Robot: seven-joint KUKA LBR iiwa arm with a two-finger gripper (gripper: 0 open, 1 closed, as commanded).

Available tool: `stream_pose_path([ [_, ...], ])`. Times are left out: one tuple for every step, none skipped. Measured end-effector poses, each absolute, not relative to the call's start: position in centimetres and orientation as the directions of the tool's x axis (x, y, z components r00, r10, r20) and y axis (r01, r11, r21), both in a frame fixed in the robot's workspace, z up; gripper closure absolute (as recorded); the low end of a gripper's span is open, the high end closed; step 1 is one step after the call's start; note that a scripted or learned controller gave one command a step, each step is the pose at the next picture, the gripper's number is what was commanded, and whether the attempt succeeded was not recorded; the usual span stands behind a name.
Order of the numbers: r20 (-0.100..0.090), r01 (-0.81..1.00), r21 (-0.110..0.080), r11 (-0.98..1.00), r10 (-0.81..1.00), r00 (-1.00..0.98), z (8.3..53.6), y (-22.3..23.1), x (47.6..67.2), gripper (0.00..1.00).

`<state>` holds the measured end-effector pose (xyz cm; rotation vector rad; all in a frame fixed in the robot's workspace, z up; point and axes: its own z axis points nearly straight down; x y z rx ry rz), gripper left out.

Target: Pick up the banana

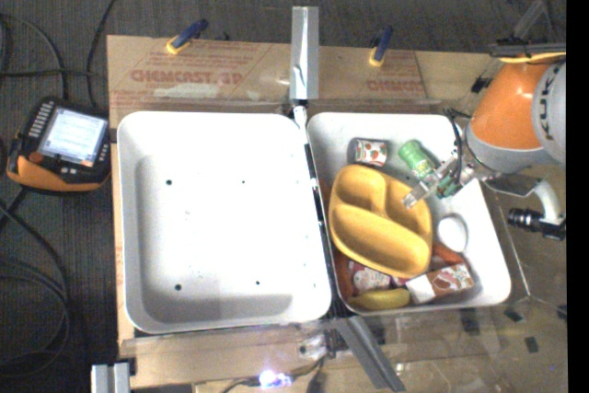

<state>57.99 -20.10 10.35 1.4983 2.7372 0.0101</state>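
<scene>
The banana (383, 298) sat way down at the near edge of the right bin (493, 283), partly tucked under the lip of a big yellow divided dish (377, 224) that hogged the middle of that bin. The arm (512, 117) came in from the right with its jaws (433, 183) up near the dish's far rim, next to a green can (416, 157), so well apart from the banana. Honestly couldn't tell if the jaws were wide or narrow, that end was just a blurry tangle, and nothing obvious sat between them. My guess at the trouble from here: the banana was boxed in. A small red-and-white packet (372, 277) lay just beside it on one side, a white and red carton (442, 282) on the other, the bin wall right behind it and the dish overhanging. Coming straight down, the fingers could easily land on the dish rim or a packet instead, or pinch the carton along with the fruit. A curved, smooth thing like that could also squirt out sideways if gripped off-centre. Other clutter: a white egg-ish thing (452, 232) beside the dish, another little red packet (368, 151) at the far side. The left bin (221, 221) and the pendant (64, 143) off the counter weren't in the way.
</scene>
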Motion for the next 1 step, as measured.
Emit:
stream_pose_path([
  [-0.007, 0.876, -0.001, 0.482, 0.876, -0.482, 19.39, -16.16, 61.62, 1.0],
])
